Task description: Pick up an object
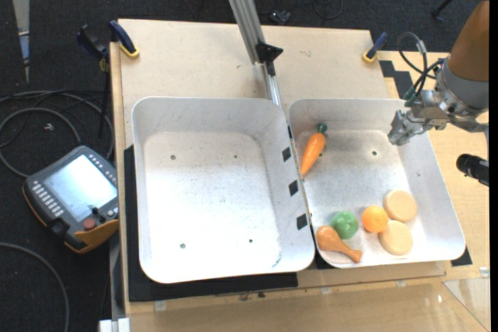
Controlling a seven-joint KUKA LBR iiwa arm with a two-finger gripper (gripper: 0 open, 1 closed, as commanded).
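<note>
Carrot [312, 153]: taken here as the likeliest target, the task naming no object. An orange tapered body with a small green top is seen, lying alone at a slant in the right bin, its green end toward the far rim and its tip against the wall shared with the left bin. It is placed well to the left of the jaws and somewhat nearer the camera. Free space is seen on its right side.

Other candidates: a cluster is seen in the near part of the right bin, well below the jaws in the view: a green ball [344, 225], an orange ball [374, 219], two pale round pieces [400, 206] [396, 238] and a tan drumstick-shaped piece [337, 242]. Several are touching or just beside one another, so a clean grasp there is judged harder.

Step in hand: approach is judged to be under way; nothing is lifted yet.

Gripper [401, 128]: seen at the right bin's far right rim, above its wall, apart from every object. Whether the jaws are spread or pressed together cannot be told, the tips being too small and dark against the rim.

Next move: a travel left across the bin is called for, then alignment across the carrot's narrow width, then a descent.

Right bin [420, 159]: shallow, white, speckled floor.

Left bin [156, 120]: well to the left of the jaws.

Surface [202, 58]: pale board carrying both bins.
</note>
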